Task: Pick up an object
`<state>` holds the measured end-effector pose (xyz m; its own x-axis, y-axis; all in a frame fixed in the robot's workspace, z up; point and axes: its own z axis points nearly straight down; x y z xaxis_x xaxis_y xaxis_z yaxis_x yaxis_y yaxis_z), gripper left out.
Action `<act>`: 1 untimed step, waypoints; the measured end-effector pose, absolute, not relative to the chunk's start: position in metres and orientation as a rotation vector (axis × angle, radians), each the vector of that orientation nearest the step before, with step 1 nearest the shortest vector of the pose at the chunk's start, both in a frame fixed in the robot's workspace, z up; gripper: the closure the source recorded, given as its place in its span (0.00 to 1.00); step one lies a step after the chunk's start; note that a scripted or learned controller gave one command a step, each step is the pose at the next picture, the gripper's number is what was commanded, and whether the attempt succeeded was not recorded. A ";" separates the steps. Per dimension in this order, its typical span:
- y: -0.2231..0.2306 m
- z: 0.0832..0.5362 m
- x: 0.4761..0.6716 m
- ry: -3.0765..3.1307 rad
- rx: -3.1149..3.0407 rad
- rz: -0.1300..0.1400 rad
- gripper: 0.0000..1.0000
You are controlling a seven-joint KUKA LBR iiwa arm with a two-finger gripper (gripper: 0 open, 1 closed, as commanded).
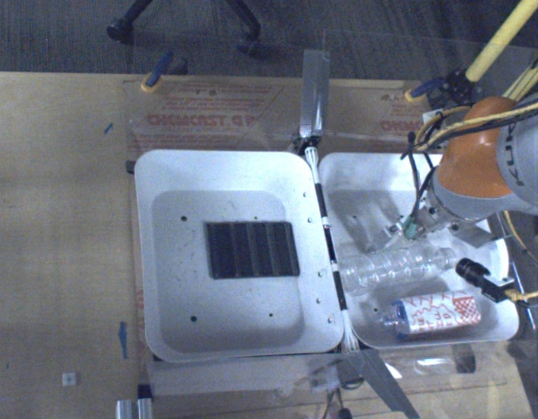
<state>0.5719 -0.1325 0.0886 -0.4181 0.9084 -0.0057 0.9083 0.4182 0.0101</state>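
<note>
Clear plastic bottle (400, 267): lies on its side across the middle of the right bin (356, 168). The left bin (164, 234) holds a dark ribbed rectangular panel (251, 250), lying flat at its centre. The cardboard sheet (208, 116) behind both bins carries red printed lettering, too blurred to read reliably. In the right bin, the gripper (409, 228) hangs just above the far edge of the clear plastic bottle; whether it is spread or pressed together cannot be told, and nothing is seen held in it. Near the front wall of the same bin, a smaller labelled bottle (435, 312) lies on its side, just beside the clear one. Its label is white with red zigzag markings; no words are legible. The arm (479, 164) enters from the right.
</note>
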 end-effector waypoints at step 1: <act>-0.202 0.088 0.583 2.475 1.920 0.002 0.00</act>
<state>0.5831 -0.2022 0.0878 -0.2487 0.9686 -0.0062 0.9685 0.2488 0.0068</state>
